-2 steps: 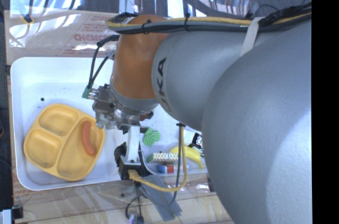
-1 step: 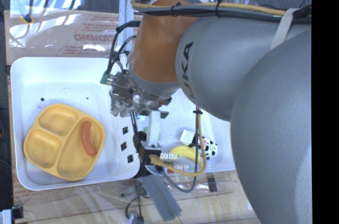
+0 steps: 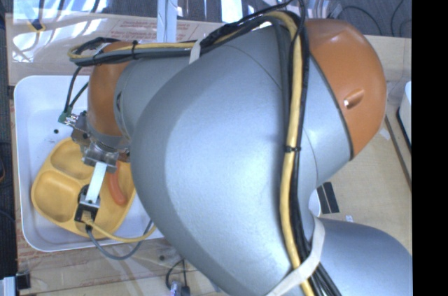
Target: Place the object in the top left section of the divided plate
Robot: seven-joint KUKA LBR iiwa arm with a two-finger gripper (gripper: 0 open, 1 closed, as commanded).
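— What is at the far left?

— The white bin [image 3: 31, 113], with a yellow divided plate [image 3: 56, 193] lying on its floor. The plate sits toward the near end of the bin. There is bare white floor beyond the plate and a strip of it to the plate's left.

— And the sections of the plate?

— I can make out two rounded hollows on the plate's left side, one behind the other, and both look bare. The right side of the plate runs under the robot.

— Where is the gripper?

— The gripper [image 3: 105, 151] hangs over the plate's right half, just above its surface. From here I cannot tell whether it is open or closed, because the wrist covers it.

— Can you see the object?

— There is a small orange thing [image 3: 119, 191], long and narrow, on the plate's right side. It is just below the gripper and close against the shadow of the arm. It seems to lie on the plate rather than in any grasp. I cannot say which section it is in, since the dividers there are hidden.

— And further right?

— The grey arm [image 3: 231, 161] rises up and away from the plate and blocks most of what lies to the plate's right. A yellow cable [image 3: 297, 113] runs along it, and there is an orange band [image 3: 350, 99] at its upper right. Well right of the plate, past the arm, there is a strip of pale bench [image 3: 395, 168].
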